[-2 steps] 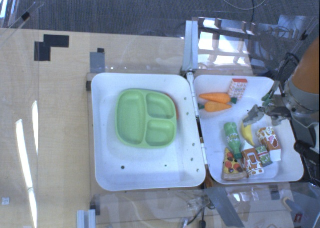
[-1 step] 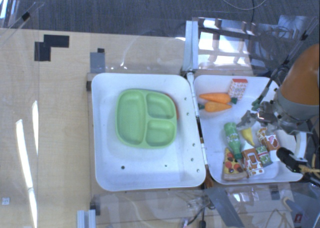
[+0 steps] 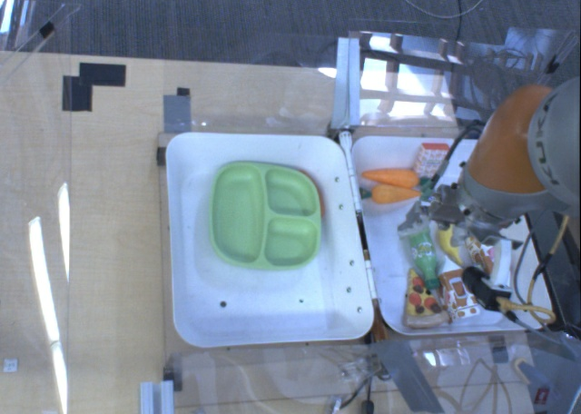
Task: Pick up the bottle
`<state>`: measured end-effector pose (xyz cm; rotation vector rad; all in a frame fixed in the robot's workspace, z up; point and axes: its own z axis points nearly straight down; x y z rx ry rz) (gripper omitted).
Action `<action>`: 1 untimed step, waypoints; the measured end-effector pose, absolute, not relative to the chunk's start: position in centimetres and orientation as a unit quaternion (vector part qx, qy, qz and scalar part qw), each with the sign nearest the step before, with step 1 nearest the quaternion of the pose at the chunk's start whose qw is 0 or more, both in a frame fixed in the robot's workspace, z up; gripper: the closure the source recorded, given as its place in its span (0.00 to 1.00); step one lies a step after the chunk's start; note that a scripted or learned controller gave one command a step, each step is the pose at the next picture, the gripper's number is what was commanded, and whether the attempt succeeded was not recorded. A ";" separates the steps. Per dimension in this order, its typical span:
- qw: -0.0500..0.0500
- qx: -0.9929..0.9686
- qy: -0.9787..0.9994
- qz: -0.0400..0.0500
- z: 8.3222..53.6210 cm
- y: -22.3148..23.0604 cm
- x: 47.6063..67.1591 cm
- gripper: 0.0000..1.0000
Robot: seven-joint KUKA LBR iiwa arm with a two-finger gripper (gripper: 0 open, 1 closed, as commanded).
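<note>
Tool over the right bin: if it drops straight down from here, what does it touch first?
Most likely the green bottle lying just under the tool, left of the banana. Depth is hard to judge from this slanted view.

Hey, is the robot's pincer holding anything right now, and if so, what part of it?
It cannot be told. The pincer sits low over the green bottle in the right bin, but the wrist hides any contact.

L bin (image 3: 186, 312): divided plate (image 3: 266, 215) near centre. R bin (image 3: 386, 276): two carrots (image 3: 392, 185) at far-left end, small carton (image 3: 430, 160) just right of them; bottle (image 3: 422, 253) mid-bin, pizza slice (image 3: 423, 299) at near edge. Arm (image 3: 513, 153) above R bin's right side.
</note>
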<state>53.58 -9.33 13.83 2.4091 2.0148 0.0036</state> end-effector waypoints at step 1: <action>0.001 0.767 0.641 0.001 13.8 -9.3 53.6 0.00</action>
